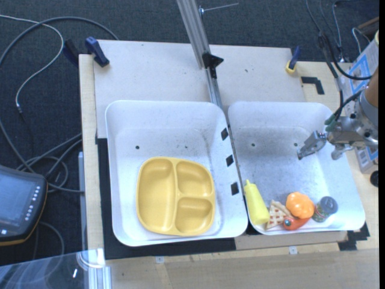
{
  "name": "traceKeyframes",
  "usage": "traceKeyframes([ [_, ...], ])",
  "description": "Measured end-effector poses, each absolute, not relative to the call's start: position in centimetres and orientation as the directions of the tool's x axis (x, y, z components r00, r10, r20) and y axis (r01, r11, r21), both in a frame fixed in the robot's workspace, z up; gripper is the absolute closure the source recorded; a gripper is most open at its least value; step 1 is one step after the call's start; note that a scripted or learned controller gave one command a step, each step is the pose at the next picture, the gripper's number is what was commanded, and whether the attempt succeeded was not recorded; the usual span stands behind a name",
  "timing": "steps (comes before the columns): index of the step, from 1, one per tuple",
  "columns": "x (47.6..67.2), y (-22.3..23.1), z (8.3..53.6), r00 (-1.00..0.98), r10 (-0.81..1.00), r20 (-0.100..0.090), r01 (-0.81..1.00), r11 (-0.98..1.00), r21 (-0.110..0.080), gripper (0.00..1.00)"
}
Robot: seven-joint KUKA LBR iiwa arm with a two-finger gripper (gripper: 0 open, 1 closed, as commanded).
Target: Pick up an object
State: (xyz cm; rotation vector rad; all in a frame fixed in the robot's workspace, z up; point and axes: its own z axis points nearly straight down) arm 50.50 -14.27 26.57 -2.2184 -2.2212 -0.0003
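Clustered objects — yellow bottle (255,202), orange fruit (299,205), grey jar (325,208) — are shown below the empty, parted gripper (323,146); approach stage, descent is judged required.

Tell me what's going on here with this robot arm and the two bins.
The arm's gripper hangs over the right bin, with nothing between its fingers. Its targets sit bunched along that bin's near edge: a yellow bottle, a waffle-like piece, an orange fruit, a small red item and a grey can. The left bin holds a yellow divided plate. No pick has been made yet.
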Motion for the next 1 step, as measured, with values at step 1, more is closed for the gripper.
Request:
traceKeyframes([
  [1, 50.50, -14.28, 26.57, -0.001, 1.000, 0.002, 1.000, 0.001, -0.001, 0.00],
])
